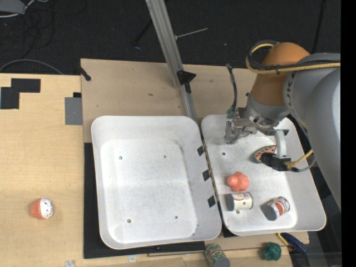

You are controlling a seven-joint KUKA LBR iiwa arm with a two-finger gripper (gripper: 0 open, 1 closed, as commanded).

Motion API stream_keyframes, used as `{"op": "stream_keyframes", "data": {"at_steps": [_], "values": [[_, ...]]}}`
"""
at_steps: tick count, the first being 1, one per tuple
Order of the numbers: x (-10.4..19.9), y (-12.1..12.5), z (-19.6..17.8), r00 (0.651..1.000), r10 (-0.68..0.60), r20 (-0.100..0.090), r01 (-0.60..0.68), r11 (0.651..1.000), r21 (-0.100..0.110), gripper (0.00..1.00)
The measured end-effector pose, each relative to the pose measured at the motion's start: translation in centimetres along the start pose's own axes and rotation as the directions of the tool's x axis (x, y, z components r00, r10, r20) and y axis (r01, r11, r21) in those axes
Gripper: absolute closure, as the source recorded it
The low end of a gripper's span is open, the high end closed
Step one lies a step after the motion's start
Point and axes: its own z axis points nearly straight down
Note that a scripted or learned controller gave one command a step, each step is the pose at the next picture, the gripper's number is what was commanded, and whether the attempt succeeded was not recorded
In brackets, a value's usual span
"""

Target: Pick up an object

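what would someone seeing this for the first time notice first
Probably the big grey arm with its orange band, reaching in from the right, its gripper over the far end of the right bin. Next, the objects grouped at that bin's near end: a pink lump, a small can and a red-and-white can. An orange-and-white ball lies alone on the bench, far left.

r bin [317, 218]: ball [237, 181], 2 cans [241, 201] in front; l bin [100, 128] beside.
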Motion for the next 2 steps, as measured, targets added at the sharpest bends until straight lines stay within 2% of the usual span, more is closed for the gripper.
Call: {"op": "stream_keyframes", "data": {"at_steps": [1,2], "values": [[-0.3,0.0,-6.4,1.0,0.001,0.001,-0.001,1.0,-0.008,1.0],[-0.5,0.0,-8.2,1.0,0.001,0.001,-0.001,1.0,-0.005,1.0]]}}
